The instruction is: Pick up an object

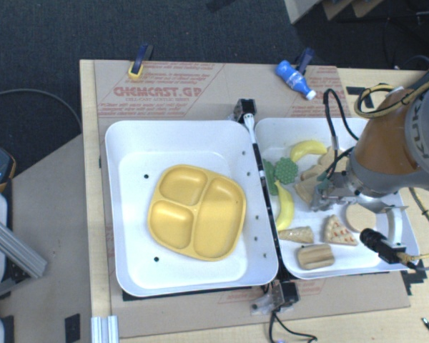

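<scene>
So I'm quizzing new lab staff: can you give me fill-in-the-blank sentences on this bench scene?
1. The yellow three-compartment plastic tray lies in the ____ white bin.
2. The green toy broccoli lies in the ____ white bin.
3. The grey arm's band is ____.

Missing words: left; right; orange

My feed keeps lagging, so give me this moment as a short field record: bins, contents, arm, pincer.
left bin: holds a yellow divided tray
right bin: toy food, namely broccoli, two bananas, pizza slice, brown log, wedge
arm: reaches in from the right, over the right bin
pincer: low among the food, near the middle of the right bin
grasp: cannot tell
bench extras: blue bottle behind the right bin
</scene>
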Robot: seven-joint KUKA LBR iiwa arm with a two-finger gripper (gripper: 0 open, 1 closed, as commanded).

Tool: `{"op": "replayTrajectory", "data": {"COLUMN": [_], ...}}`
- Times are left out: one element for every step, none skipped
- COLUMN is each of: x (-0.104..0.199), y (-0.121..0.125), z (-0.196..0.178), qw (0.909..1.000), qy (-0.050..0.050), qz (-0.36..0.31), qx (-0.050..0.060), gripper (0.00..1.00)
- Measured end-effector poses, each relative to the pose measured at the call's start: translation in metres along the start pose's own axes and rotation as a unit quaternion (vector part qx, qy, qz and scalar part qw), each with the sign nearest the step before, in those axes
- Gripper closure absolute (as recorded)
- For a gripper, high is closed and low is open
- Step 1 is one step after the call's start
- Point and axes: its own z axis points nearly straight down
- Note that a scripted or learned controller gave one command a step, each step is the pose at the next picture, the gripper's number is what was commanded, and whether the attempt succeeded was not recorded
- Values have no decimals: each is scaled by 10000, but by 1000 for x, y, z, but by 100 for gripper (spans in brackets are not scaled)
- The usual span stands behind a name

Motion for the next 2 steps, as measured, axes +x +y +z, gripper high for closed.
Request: {"op": "replayTrajectory", "data": {"x": [3, 10], "y": [2, 6], "z": [-64, -110], "qw": [10000, 10000], "qy": [-13, -11], "qz": [-13, -18], "qx": [-35, -37], "gripper": [100, 100]}}
